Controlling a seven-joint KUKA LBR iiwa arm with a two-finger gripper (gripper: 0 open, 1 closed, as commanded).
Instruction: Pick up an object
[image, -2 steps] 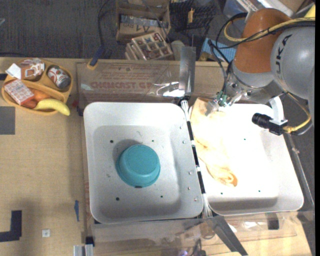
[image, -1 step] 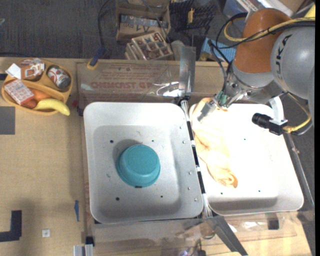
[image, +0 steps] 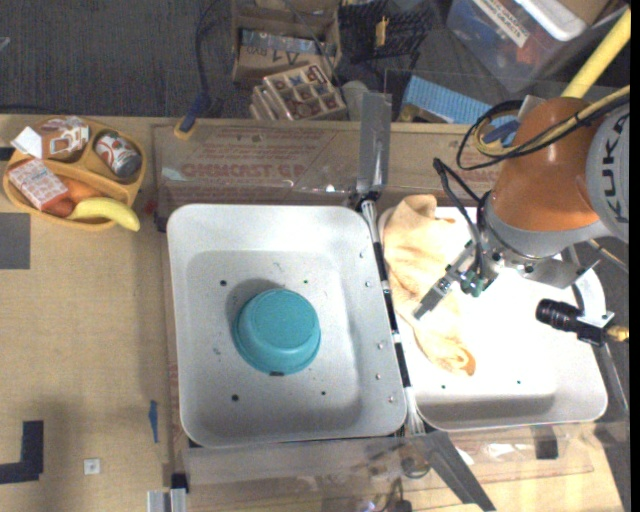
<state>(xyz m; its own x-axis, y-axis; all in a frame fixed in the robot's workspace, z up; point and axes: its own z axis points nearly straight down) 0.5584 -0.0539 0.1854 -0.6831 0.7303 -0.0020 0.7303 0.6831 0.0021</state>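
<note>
Gripper (image: 436, 298) is hanging low over the tan cloth (image: 420, 262) lying crumpled in the right bin (image: 560, 400), how its jaws stand I cannot tell, nothing is looking lifted yet; teal bowl (image: 278, 330) is sitting untouched in the left bin (image: 200, 260).

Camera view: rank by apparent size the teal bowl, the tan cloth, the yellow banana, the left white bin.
1. Left white bin, clearly largest.
2. Crumpled tan cloth in the right bin; the arm covers part of it, so its lead over the bowl is unsure.
3. Upside-down teal plastic bowl.
4. Yellow banana, smallest.
</note>
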